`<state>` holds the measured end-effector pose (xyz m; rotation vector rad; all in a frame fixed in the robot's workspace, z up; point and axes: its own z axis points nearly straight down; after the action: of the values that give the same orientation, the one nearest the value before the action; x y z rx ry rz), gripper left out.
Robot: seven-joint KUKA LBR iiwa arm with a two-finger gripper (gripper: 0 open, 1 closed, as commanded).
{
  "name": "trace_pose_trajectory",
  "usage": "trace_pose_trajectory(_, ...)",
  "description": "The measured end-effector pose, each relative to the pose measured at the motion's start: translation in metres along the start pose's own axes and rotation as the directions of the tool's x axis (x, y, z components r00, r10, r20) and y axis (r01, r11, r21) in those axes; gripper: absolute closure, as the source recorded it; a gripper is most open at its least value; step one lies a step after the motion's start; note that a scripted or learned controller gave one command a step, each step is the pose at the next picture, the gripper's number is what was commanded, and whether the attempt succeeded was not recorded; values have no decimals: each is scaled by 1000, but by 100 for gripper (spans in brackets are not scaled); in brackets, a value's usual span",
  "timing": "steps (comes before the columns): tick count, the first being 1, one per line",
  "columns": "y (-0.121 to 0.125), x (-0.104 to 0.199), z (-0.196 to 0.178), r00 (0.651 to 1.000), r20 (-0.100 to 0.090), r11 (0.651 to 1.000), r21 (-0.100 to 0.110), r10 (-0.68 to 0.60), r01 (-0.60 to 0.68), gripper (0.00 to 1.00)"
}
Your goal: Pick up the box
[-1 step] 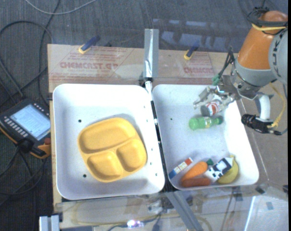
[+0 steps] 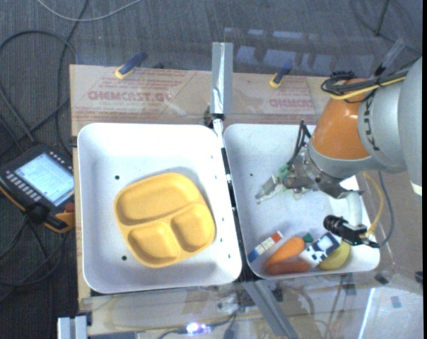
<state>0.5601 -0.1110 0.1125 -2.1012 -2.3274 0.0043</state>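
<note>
Two shallow white bins sit side by side on the bench; the left bin (image 2: 86, 189) holds a yellow divided tray (image 2: 165, 219), and the right bin (image 2: 263, 154) holds the small items. The arm (image 2: 355, 129), grey with an orange band, reaches in from the right and carries the lettering "KU" on its grey casing, the remainder being cut off. The gripper (image 2: 278, 188) hangs over the middle of the right bin with its fingers spread and nothing between them.

A cluster of small items lies along the near edge of the right bin: an orange carrot (image 2: 285, 253), a yellow fruit-shaped piece (image 2: 336, 258), a small blue-and-white item (image 2: 319, 246), and the box (image 2: 264, 246). The box is a small white carton with coloured markings, lying at the left end of the cluster, just beside the carrot and close to the near wall; its print is too small to read.

Procedure for the step in hand: move the gripper toward the near-left corner of the right bin; align the fingers across the box's short dimension; descend so that neither finger lands on the carrot or the bin wall; close only once both fingers flank the box.

Legible writing elsewhere: red lettering on the cardboard sheet (image 2: 136, 97) behind the bins, probably "CHEMCAST", is seen reversed. The handheld pendant (image 2: 37, 182) left of the bench shows a lit screen, text illegible.
</note>
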Motion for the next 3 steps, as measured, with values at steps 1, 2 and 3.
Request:
trace_pose_trajectory(1,25,-13,23,999,4,999,-13,-44,44,0)
trace_pose_trajectory(2,51,22,-69,985,2,985,-3,-174,174,0)
trace_pose_trajectory(3,-2,27,-69,959,3,959,-1,-285,285,0)
